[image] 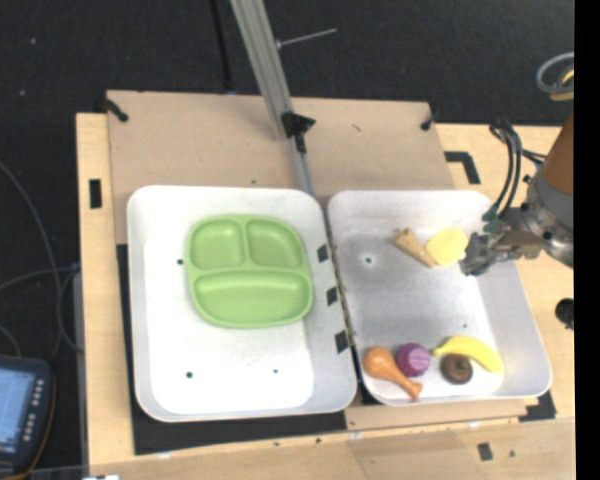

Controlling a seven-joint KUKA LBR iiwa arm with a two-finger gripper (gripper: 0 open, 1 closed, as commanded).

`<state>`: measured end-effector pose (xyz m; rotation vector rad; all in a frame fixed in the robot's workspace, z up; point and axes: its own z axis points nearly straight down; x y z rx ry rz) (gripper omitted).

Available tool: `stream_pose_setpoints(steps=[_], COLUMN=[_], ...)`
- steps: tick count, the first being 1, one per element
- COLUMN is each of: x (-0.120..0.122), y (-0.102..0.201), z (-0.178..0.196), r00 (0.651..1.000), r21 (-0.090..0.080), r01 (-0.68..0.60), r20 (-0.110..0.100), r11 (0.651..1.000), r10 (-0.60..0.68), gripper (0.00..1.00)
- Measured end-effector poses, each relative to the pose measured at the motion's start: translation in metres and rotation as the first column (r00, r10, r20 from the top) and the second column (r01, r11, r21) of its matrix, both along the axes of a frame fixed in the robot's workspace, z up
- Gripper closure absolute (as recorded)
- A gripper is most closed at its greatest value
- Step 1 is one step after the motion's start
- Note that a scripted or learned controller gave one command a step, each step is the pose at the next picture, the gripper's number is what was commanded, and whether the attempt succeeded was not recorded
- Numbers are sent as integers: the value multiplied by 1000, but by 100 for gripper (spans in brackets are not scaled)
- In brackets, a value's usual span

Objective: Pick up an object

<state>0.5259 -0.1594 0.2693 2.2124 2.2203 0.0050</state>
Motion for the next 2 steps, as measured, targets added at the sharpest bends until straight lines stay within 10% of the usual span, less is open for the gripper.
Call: stream_pose_setpoints(steps=[2], x=[37], y=[94], z=[-14], r00=[1000], r21=[3], r01=[-3], r20=[-6], r11=[1000], r10=[3], gripper=[100])
